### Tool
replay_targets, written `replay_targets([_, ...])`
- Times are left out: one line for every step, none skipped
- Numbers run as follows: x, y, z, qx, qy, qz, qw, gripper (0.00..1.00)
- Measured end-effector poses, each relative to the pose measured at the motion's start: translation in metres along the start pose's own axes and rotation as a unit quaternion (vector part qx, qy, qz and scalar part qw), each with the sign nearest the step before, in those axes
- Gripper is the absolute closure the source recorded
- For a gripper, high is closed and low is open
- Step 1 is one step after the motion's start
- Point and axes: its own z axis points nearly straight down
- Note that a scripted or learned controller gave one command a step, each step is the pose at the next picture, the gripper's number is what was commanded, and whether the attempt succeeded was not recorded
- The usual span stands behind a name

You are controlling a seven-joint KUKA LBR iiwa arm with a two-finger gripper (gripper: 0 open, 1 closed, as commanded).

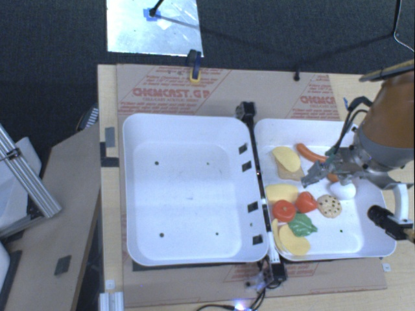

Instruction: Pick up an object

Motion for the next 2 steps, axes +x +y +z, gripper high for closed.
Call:
replay_targets([0.000, -0.021, 0.114, -0.002, -0.001, 0.000, 1.0000, 0.00])
replay_targets([0.022, -0.026, 0.137, 0.001, 0.001, -0.001, 1.0000, 0.00])
